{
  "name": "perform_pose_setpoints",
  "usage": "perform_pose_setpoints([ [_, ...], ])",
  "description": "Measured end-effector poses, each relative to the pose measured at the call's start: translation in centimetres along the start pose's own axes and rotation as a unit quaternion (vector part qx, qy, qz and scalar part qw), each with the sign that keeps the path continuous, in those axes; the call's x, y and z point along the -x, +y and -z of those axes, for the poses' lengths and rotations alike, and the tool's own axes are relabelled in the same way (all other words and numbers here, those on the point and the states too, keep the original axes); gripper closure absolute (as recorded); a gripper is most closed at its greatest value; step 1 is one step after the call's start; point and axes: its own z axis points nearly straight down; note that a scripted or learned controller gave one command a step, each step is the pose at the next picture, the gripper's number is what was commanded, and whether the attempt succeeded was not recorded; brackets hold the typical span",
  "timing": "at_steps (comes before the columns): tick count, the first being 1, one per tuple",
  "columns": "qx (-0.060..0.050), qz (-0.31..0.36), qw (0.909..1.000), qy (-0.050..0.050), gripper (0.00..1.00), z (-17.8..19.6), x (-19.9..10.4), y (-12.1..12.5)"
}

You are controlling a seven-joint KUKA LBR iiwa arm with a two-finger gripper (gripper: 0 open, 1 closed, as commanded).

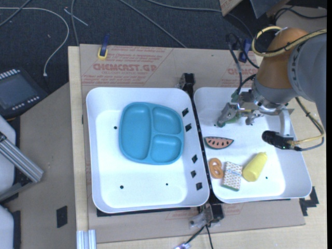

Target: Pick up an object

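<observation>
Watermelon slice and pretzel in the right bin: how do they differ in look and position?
The watermelon slice is a red wedge with dark seeds and a green rind; the pretzel is an orange-brown twisted loop with holes. The slice lies alone, nearer the gripper; the pretzel sits nearer the bin's front edge, right beside a checkered packet. Both lie flat near the right bin's left wall.

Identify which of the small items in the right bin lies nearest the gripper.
The watermelon slice, just below the gripper. The pretzel, patterned packet and yellow bottle lie farther toward the bin's front.

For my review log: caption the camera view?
Gripper over right bin, above watermelon slice, pretzel, yellow bottle; blue tray left.
</observation>
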Motion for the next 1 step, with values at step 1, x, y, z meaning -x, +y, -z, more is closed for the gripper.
perform_pose_setpoints([
  [1,0.001,0.000,1.0000,0.000,0.00,-3.00,-0.05,0.00],
])
